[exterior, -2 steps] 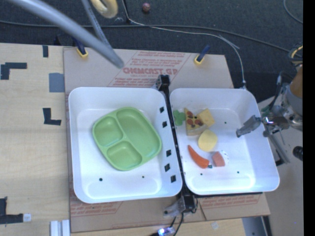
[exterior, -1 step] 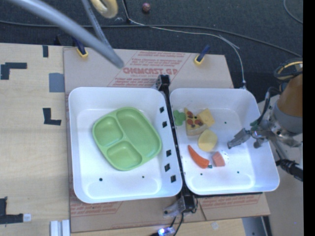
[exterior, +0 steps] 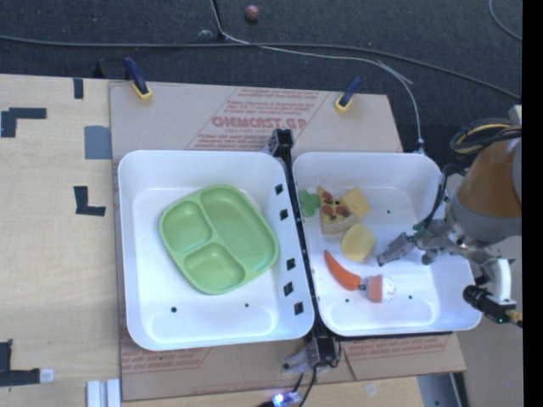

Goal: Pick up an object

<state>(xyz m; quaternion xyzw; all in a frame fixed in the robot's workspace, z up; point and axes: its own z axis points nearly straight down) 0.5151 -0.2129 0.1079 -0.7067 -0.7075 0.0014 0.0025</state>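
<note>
While near rim, claw (exterior: 392,254) unobstructed.

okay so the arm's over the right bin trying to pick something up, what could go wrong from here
The yellow piece, pizza slice and yellow wedge sit crowded together, so the gripper might nudge one while reaching for another. The carrot lies flat and may slip from a pinch.

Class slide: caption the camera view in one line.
End effector poised over right bin beside toy foods; green tray in left bin.
</note>
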